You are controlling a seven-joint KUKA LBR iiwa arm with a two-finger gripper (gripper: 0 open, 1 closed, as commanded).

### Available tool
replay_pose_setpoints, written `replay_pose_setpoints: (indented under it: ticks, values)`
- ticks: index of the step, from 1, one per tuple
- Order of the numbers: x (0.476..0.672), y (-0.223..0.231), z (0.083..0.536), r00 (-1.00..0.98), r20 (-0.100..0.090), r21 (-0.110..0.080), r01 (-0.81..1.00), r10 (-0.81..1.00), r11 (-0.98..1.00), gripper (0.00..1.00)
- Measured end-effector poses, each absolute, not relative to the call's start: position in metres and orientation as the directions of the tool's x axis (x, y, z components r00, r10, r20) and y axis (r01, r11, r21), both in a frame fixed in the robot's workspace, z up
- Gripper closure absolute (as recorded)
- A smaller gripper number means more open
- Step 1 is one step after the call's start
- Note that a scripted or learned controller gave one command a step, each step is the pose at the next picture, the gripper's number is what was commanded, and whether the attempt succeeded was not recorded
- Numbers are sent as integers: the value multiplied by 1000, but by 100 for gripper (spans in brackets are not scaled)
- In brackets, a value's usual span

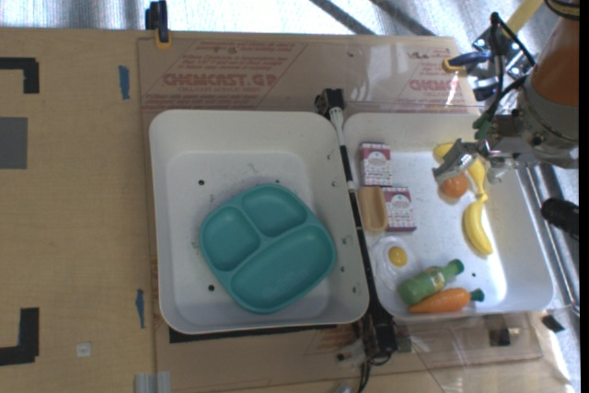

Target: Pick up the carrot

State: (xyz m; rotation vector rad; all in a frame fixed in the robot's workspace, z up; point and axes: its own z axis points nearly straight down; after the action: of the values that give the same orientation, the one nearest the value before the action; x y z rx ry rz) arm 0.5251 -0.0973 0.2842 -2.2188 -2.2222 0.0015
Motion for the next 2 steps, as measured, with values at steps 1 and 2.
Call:
replay_pose_setpoints:
  ticks: [1,2]
  values:
    - [477,-231,274,-68,-6,-5,998,998,68,0]
    - [481,-158,248,-292,3,-2,956,956,292,0]
